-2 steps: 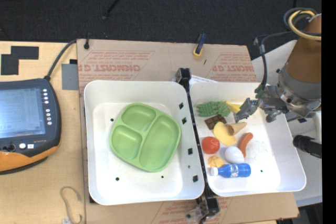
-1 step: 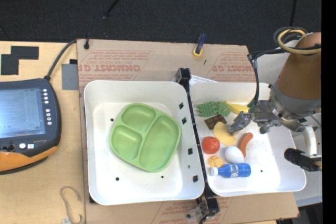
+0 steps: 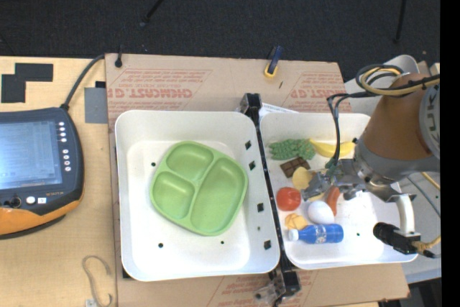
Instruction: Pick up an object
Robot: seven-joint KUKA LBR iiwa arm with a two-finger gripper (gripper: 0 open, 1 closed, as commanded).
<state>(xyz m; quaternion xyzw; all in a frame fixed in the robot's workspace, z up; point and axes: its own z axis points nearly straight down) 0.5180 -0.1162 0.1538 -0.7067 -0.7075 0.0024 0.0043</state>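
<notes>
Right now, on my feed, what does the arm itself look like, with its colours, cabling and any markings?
The arm is a thick rounded body with a broad orange-brown band above a grey wrist section. A dark metal gripper sits at its tip. A black cable runs up along the arm, and yellow and black cables loop above it. A partial dark letter shows on the grey casing near the edge.

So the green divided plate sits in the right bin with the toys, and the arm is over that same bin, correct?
Not quite. The camera view shows the green divided plate alone in the left bin. The toys, such as the blue bottle, and the arm are at the right bin.
</notes>
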